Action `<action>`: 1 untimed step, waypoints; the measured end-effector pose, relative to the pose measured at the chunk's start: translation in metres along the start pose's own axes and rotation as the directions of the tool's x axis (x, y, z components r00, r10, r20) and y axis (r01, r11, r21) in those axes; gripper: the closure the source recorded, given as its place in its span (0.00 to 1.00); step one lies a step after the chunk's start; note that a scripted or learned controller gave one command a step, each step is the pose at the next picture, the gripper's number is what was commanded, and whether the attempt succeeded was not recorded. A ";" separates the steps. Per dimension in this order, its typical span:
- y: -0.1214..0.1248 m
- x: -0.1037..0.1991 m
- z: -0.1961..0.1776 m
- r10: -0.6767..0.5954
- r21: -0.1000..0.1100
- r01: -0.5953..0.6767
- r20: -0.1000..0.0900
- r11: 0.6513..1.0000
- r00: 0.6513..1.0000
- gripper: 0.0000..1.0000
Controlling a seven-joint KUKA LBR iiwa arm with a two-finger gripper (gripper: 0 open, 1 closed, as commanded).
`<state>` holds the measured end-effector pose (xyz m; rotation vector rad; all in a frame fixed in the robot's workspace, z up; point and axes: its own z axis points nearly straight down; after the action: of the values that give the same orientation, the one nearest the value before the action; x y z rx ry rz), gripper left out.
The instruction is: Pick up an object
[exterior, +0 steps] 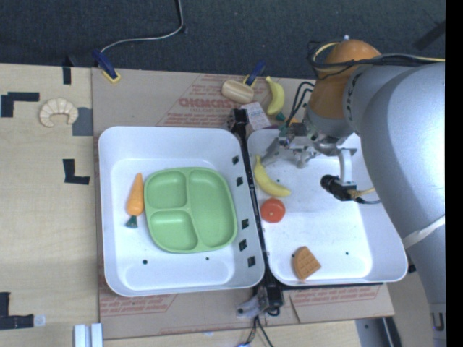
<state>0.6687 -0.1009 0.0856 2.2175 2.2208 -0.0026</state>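
Just below the fingers [288,149] — banana [269,181], untouched.

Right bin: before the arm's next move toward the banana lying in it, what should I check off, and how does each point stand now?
1. Gripper is over the right bin, near its upper left corner: ok.
2. Banana lies below the gripper, apart from it, nothing on top: ok.
3. Anything held between the fingers: cannot tell, the wrist covers them.
4. Neighbours: the tomato sits close below the banana's lower end, so a push could knock it: not ok.
5. Bin wall: the banana lies beside the divider between the bins, leaving tight room on that side: not ok.
6. Cracker lies well away, near the bottom: ok.
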 end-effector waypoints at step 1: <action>-0.029 0.004 0.000 0.001 -0.001 -0.001 0.000 1.000 1.000 0.00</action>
<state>0.6399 -0.0964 0.0859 2.2186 2.2189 -0.0014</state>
